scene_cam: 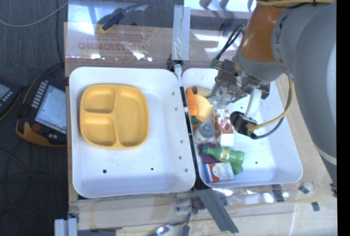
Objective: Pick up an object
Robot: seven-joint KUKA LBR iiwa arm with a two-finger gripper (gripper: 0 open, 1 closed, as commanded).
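Claw of the grey arm, below the orange band, hangs over the upper left part of the right bin; whether its fingers are released or clenched cannot be told, since the wrist hides them from above. Objects lie clustered along the left wall of that bin. An orange and yellow item sits just left of the claw, close to or touching it. A small carton with red and white print lies directly below the claw, its long axis running roughly up and down the picture. Beside it, to the left, rests a small round grey piece. Farther down, a green bottle lies on its side, long axis nearly horizontal and slightly tilted, well apart from the claw; which end bears the cap is unclear. Below the bottle lies a red and white packet, near the bin's lower left corner. The left bin holds a yellow divided plate, lying flat. Both bins rest on the surface.
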